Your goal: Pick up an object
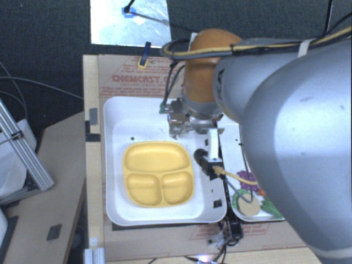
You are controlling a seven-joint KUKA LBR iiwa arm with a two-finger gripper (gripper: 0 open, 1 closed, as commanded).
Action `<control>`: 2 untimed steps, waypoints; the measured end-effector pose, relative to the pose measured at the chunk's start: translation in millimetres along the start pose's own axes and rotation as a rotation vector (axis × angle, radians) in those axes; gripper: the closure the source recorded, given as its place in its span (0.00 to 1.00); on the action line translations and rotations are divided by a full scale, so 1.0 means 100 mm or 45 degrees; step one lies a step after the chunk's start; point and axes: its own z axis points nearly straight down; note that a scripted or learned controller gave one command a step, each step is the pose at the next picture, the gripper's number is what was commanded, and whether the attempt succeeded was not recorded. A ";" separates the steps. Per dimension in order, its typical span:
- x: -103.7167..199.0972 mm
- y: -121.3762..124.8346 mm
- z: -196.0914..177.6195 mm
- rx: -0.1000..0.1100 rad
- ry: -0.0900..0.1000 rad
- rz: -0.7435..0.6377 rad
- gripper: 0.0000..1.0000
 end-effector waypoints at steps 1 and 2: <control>0.27 -0.84 0.65 -0.014 0.003 -0.003 1.00; 0.67 -0.51 0.88 -0.003 0.004 -0.010 1.00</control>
